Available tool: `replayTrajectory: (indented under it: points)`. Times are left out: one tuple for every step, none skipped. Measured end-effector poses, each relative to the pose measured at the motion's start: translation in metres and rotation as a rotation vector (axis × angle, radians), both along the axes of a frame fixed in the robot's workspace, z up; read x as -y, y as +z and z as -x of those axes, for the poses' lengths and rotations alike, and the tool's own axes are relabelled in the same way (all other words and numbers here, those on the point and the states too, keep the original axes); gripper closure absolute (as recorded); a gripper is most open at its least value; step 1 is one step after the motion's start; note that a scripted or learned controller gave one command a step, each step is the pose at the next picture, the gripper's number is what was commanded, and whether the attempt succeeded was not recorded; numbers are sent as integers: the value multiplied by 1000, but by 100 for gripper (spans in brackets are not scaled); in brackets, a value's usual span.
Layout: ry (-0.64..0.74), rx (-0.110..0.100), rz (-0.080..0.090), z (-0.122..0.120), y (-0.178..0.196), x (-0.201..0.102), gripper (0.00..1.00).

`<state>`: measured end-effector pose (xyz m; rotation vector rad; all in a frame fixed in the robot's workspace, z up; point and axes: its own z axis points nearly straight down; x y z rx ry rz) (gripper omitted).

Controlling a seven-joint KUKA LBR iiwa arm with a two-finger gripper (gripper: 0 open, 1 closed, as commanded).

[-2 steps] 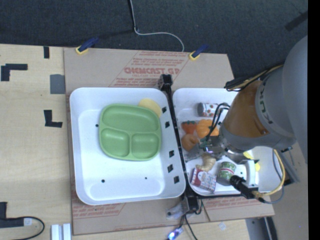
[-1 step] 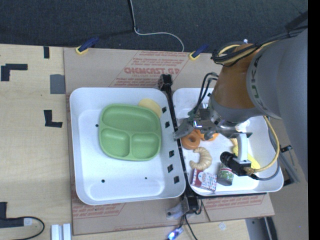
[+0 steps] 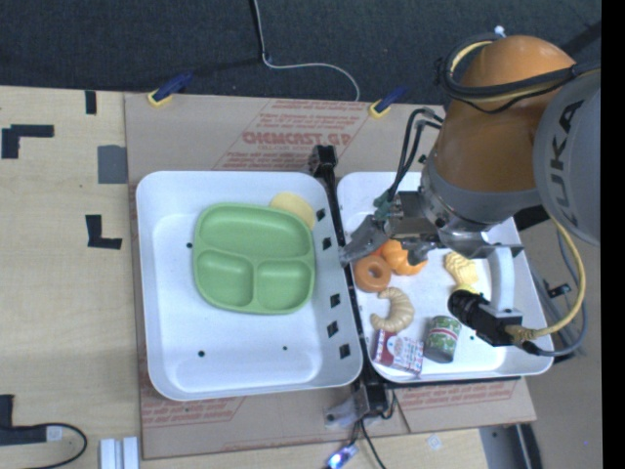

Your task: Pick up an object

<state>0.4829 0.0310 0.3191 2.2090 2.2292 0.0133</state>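
The pick looks not yet made: the grey two-finger gripper (image 3: 391,247) hangs low over the right white bin (image 3: 508,362), just above the glazed brown doughnut (image 3: 372,274) and the orange fruit (image 3: 395,257), and I cannot tell how it is set or whether it has hold of anything. Room is tight, with the tan croissant (image 3: 395,309), green-labelled can (image 3: 441,338) and yellow piece (image 3: 462,269) close by and the bins' shared wall just to the left; the left white bin (image 3: 171,340) with its green divided plate (image 3: 255,258) lies open.
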Motion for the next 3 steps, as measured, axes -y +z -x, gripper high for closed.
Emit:
replayTrajectory:
  points:
    - [-6,-11,5,-1,2,3,100]
    - [-5,-9,3,-1,16,-26,100]
    - [-10,-7,4,-1,53,3,100]
